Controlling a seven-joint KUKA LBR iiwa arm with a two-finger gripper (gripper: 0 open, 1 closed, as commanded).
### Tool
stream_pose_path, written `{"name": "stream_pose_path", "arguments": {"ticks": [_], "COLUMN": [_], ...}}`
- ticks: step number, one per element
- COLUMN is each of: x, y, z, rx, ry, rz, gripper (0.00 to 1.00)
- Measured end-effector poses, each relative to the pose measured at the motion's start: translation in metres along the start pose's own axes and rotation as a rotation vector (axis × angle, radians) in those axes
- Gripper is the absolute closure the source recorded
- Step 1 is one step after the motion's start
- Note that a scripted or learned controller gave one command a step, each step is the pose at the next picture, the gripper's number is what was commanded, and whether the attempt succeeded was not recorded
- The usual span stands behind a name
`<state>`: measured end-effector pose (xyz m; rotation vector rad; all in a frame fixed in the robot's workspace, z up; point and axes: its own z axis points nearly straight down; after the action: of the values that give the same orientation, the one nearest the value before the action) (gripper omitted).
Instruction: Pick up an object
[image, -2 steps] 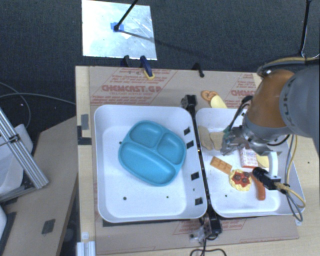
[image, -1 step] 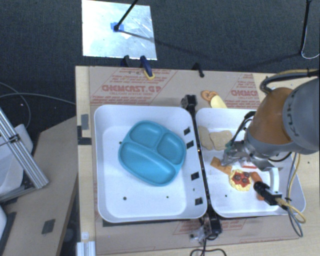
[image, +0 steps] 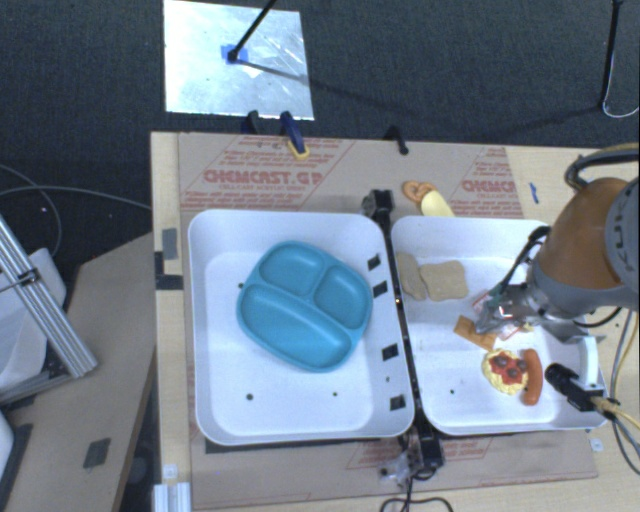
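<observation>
In the right bin (image: 440, 410) lie two tan bread-like slices (image: 430, 280), an orange wedge (image: 472, 332), a yellow piece with red topping (image: 506, 371) and a reddish sausage (image: 533, 377). My gripper (image: 497, 313) is low in this bin, right above the orange wedge and just above the yellow piece. The grey wrist and orange arm band (image: 590, 240) come in from the right and cover the fingers. A blue divided plate (image: 304, 303) lies in the left bin (image: 215, 400).
Outside the bins, a yellow and orange toy (image: 428, 198) rests on the cardboard behind the right bin. A black divider with clips (image: 392, 300) runs between the bins. A silver sheet (image: 236, 58) lies on the floor beyond the bench.
</observation>
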<state>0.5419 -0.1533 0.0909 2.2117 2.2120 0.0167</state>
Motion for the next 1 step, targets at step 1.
{"name": "stream_pose_path", "arguments": {"ticks": [1], "x": [-0.0552], "y": [-0.0029], "z": [0.0001], "rx": [0.001], "ry": [-0.001], "rz": [0.0], "gripper": [1.0]}}
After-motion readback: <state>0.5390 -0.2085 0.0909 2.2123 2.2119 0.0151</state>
